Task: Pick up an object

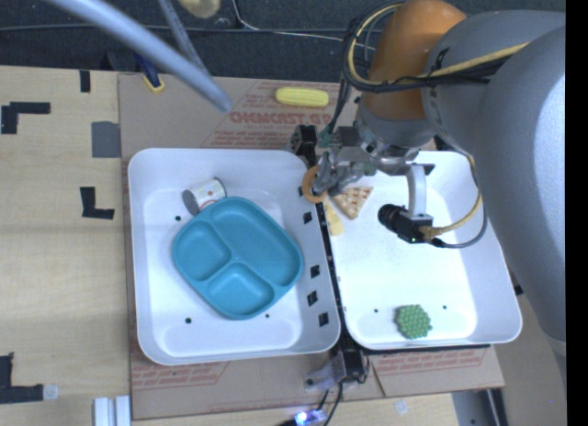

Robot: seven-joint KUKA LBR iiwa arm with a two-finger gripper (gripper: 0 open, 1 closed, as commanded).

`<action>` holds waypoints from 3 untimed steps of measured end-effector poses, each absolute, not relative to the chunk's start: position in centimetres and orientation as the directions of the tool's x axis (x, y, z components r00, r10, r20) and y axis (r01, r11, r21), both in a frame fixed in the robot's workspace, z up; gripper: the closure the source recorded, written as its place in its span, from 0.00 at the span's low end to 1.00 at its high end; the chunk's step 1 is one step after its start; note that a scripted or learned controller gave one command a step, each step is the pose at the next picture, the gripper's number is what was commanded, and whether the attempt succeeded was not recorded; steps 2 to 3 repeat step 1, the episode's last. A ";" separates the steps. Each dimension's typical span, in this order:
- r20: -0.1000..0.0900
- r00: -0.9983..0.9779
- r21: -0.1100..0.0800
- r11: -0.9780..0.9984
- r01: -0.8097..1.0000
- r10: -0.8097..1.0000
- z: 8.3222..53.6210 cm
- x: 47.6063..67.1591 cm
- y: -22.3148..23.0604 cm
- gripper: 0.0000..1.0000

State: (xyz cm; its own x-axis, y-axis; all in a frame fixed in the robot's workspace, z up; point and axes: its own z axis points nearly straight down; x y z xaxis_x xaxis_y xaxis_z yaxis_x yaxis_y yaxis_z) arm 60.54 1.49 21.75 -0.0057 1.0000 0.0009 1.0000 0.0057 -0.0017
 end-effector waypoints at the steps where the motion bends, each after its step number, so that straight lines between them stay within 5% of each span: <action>1: 0.001 -0.006 -0.001 0.006 1.000 1.000 21.4 61.9 7.0 1.00; 3: 0.001 -0.006 -0.001 0.006 1.000 1.000 21.4 61.9 7.0 1.00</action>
